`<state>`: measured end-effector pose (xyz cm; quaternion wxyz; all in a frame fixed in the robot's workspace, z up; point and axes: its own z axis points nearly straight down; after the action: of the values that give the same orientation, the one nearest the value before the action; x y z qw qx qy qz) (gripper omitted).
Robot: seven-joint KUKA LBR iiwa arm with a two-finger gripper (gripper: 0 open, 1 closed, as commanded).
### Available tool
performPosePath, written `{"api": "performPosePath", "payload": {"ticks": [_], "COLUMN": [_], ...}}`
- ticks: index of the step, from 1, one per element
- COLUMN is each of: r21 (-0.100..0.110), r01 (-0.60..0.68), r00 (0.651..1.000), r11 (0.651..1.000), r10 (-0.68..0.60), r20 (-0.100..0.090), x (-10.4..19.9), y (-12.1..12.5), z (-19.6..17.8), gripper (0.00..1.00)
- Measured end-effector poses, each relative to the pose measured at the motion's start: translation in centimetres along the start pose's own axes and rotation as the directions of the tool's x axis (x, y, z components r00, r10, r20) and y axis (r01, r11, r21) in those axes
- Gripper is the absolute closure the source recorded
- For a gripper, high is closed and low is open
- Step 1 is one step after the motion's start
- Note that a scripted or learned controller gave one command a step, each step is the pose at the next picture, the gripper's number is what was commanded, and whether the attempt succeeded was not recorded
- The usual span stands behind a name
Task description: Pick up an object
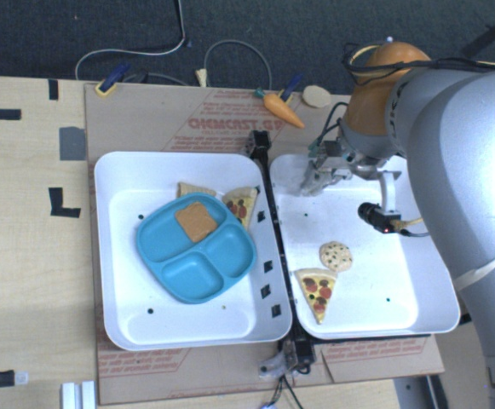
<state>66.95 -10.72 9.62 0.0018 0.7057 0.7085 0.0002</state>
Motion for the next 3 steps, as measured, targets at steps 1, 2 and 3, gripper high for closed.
{"api": "performPosePath", "payload": {"ticks": [1, 2, 3], "r21": [-0.005, -0.001, 0.005], "r01": [0.002, 0.006, -0.003], "r00": [1.0, 1.0, 1.0], "r11": [1.0, 1.0, 1.0], "r10": [-0.002, -0.006, 0.003], "r20": [-0.004, -0.006, -0.004], "x": [4.4, 11.7, 11.4], "y": [-1.7, -5.8, -12.1], "z": [-9.5, -16.1, -17.0], "gripper": [1.0, 1.0, 1.0]}}
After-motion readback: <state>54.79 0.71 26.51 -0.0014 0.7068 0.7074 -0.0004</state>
